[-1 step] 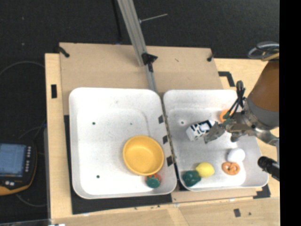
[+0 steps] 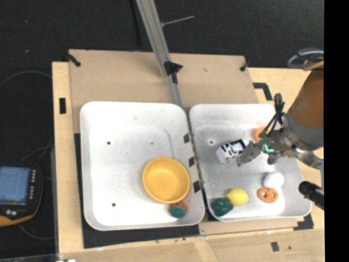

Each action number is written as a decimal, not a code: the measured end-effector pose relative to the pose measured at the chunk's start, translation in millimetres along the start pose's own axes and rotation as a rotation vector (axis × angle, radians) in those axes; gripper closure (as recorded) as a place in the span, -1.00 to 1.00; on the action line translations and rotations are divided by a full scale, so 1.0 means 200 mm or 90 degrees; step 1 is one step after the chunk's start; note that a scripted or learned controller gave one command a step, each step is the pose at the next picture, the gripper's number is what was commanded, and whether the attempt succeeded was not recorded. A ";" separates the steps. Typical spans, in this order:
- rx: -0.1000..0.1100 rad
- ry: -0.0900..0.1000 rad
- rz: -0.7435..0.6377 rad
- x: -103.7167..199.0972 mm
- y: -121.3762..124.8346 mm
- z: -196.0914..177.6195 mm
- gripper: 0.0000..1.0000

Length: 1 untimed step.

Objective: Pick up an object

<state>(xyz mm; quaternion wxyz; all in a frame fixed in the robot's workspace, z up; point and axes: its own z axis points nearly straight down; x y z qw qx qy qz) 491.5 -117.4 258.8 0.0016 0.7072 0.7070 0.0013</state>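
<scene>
Just left of hand (image 2: 246,153), white block (image 2: 230,149)

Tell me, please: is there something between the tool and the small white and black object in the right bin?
Nothing visible stands between them. The tool is directly beside the white and black object in the right bin, on its right side. The yellow ball, green object and orange ring lie nearer the bin's front edge, out of the way.

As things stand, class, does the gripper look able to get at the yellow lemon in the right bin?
Probably yes. The lemon lies uncovered near the right bin's front edge, with a green thing close beside it. The gripper hangs above the same bin, with nothing between them.
</scene>
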 end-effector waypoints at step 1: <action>0.004 -0.001 0.000 -0.03 0.00 0.22 -1.00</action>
